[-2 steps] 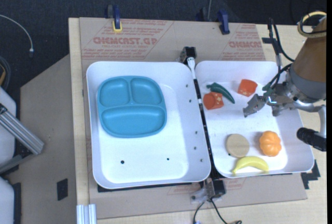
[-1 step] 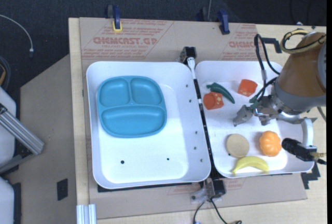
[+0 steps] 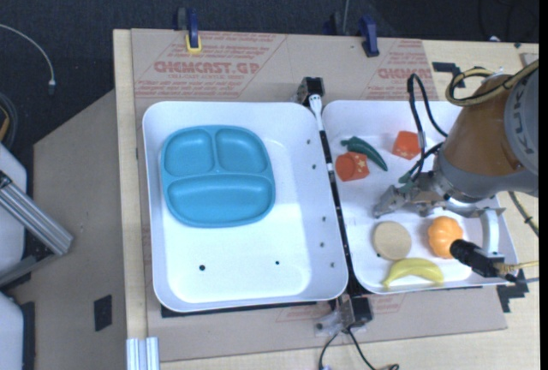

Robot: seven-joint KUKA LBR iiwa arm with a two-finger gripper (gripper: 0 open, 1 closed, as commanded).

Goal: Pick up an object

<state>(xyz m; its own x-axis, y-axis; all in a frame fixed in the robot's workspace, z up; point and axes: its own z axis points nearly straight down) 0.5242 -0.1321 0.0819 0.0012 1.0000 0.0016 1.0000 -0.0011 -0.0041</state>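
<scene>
The right bin holds a red tomato-like piece with a green pepper lying beside it. An orange-red block sits further back. Toward the front are a beige round disc, an orange ball and a yellow banana. My gripper hovers low over the middle of this bin, just above the beige disc and right of the tomato piece. Its fingers are spread open and nothing sits between them.
The left bin carries a blue divided plate in its back left part. A black ridge separates the two bins. The arm's grey body and black cables cover the right bin's far right side.
</scene>
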